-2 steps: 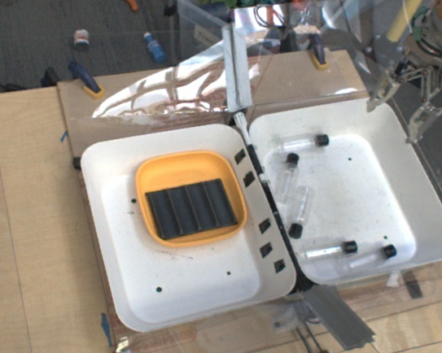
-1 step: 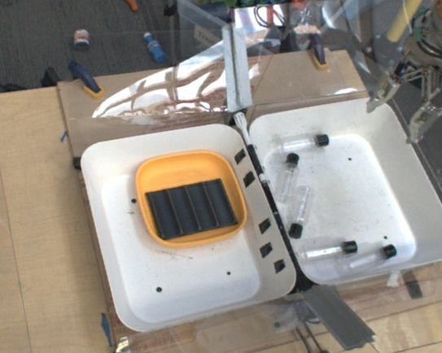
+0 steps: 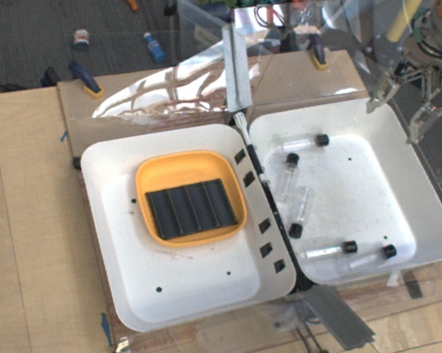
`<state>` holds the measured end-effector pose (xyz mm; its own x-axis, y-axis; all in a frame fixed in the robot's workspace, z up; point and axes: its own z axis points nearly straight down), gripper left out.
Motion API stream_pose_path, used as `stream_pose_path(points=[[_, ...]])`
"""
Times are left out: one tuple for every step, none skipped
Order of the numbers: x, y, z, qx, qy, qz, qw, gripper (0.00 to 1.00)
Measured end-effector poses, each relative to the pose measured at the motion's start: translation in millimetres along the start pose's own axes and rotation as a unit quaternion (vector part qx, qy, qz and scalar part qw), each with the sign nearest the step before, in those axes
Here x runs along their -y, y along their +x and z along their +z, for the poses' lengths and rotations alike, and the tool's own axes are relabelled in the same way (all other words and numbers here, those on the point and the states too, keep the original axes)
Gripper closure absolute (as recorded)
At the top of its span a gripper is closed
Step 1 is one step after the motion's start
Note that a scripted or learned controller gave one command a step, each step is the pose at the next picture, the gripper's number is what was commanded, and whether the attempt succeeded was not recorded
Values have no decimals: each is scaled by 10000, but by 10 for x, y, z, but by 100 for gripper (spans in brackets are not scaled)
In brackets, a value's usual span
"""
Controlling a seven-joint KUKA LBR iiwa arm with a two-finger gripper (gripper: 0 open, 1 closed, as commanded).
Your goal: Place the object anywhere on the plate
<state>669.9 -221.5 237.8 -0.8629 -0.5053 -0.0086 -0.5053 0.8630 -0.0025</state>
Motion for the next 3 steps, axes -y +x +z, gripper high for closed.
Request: stream_pose_path(points=[[-6,-10,-68,0,10,-495,9988,0],[-9,-13,-73,-2,9,-727,9974,0],[-6,-9,-79,-2,9,-1326,9912,0]])
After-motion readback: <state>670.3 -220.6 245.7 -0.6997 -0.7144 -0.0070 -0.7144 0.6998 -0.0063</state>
